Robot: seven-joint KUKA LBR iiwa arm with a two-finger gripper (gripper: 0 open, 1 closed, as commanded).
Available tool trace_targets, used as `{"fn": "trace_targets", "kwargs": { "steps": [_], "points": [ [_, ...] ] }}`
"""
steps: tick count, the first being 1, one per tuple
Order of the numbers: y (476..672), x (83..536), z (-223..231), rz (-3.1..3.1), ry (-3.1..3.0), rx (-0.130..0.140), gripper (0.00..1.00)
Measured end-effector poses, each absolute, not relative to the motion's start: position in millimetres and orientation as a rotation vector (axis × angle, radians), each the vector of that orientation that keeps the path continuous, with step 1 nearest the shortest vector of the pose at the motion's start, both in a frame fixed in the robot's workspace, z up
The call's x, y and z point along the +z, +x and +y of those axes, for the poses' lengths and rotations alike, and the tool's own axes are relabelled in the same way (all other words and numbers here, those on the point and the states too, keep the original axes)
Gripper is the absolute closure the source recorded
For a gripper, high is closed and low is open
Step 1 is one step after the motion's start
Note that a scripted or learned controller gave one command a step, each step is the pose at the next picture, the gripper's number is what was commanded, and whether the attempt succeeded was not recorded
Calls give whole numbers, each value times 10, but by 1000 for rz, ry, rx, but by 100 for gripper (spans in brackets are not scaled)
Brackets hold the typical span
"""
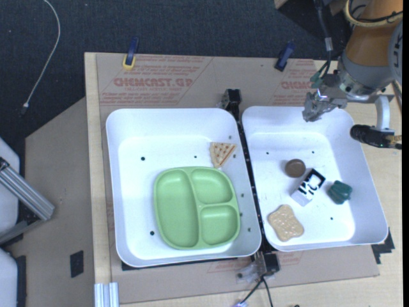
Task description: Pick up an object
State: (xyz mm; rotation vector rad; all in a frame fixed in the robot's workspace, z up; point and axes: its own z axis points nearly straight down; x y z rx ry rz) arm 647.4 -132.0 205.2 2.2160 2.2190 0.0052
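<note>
Left bin point(121, 171), smooth white plastic with rounded corners: one glossy pale-green divided plate point(195, 206) with three compartments, lower centre; one tan waffle-patterned triangular wedge point(221, 153) just above it, near the bin's right wall.

Right bin point(358, 229), same make: brown round disc point(294, 167); black-and-white printed block point(308, 187) just below it; dark teal lump point(340, 191) to the right; beige toast-shaped slice point(285, 222) at lower left.

Gripper point(314, 107), grey metal, upper right of frame, over the right bin's top rim, nothing between its fingers; whether they are spread or closed cannot be told.

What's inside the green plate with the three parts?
Nothing that can be seen: all three parts of the green plate look bare. It sits in the left bin and hides the bin floor beneath it, so anything under there can't be seen.
</note>
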Motion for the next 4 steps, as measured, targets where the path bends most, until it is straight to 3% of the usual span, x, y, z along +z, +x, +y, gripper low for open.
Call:
{"fn": "trace_targets", "kwargs": {
  "steps": [1,4],
  "points": [
    [6552,2684,-1320,2218,2214,7,100],
    [6216,2409,182,2230,2219,-1,100]
  ]
}}
